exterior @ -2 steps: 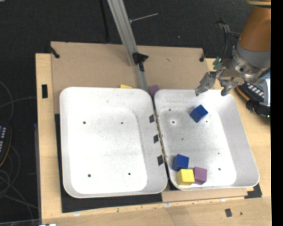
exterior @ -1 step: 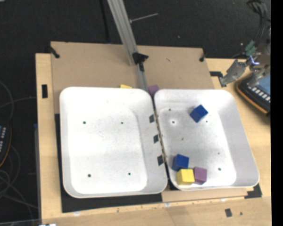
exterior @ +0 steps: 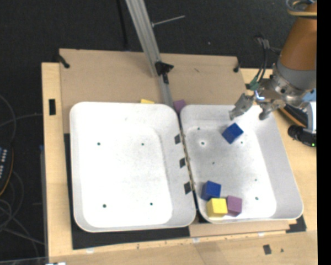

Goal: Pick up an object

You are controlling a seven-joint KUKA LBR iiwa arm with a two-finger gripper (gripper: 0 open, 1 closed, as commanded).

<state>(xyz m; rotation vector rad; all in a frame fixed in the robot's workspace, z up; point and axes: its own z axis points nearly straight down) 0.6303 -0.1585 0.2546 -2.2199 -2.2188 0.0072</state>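
A yellow block (exterior: 217,206) lies at the near rim of the right bin (exterior: 276,164), a purple block (exterior: 234,205) touching its right side and a blue block (exterior: 211,190) just behind it; all three sit in that bin's near left corner. A second blue cube (exterior: 232,133), tilted on an edge, rests toward the bin's far end, apart from the cluster; the gripper (exterior: 252,109) hangs just beyond and to the right of it, over the bin's far rim, its two fingers spread wide and nothing between them. The left bin (exterior: 124,164) adjoins the right bin along a clipped seam; a small yellow piece (exterior: 147,101) and a small purple piece (exterior: 180,105) lie on the bench just behind the bins' far edges.
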